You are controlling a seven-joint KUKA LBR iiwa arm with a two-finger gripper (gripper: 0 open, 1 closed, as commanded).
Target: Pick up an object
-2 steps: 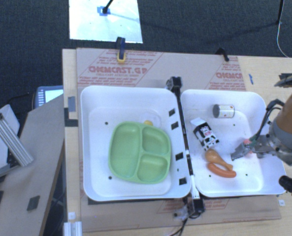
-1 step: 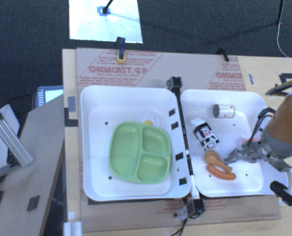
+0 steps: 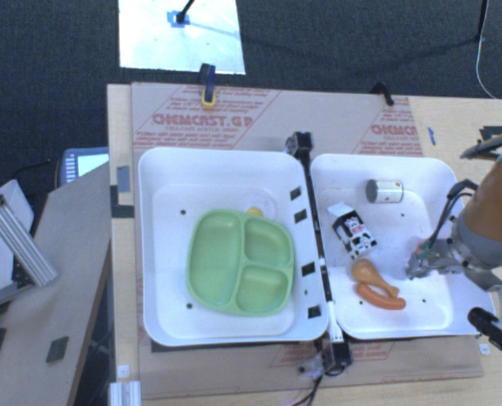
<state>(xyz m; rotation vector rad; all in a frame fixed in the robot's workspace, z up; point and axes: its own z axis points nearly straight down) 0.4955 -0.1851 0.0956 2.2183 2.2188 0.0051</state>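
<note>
The right bin [image 3: 428,176] holds a small grey and white can [image 3: 385,191] lying near its far side, a black and white box [image 3: 352,229] in the middle, and an orange sausage-like toy [image 3: 382,296] with a tan pear-shaped piece [image 3: 367,271] near the front. My gripper [image 3: 418,266] hangs low over the right part of this bin, just right of the orange toy. Nothing shows between its fingers. The arm's orange band [image 3: 498,205] rises at the right edge.
A green divided plate [image 3: 238,261] lies in the left bin [image 3: 170,184], with a small yellow thing [image 3: 255,212] at its far rim. A black divider [image 3: 310,227] runs between the bins. A yellow clamp [image 3: 208,87] sits at the back.
</note>
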